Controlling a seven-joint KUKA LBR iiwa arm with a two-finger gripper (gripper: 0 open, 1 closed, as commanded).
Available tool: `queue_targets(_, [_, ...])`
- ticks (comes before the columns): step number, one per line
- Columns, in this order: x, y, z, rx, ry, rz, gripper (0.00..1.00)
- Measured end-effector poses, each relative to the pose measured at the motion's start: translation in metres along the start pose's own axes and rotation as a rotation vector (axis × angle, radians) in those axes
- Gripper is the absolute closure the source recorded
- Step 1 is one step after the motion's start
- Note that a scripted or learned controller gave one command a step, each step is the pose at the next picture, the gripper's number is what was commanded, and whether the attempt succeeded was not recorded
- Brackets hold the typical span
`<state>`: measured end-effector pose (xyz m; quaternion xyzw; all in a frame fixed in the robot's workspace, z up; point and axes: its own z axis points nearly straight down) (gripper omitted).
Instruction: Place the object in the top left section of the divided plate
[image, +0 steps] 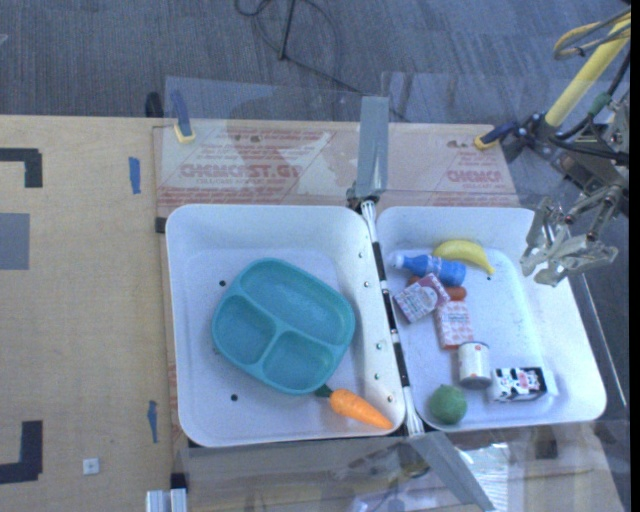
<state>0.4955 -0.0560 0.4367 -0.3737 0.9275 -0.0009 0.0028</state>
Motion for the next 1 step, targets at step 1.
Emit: queue_targets(1, [-0.1074,0.0723,0.0000,0.000,-0.005,-0.037,1.00])
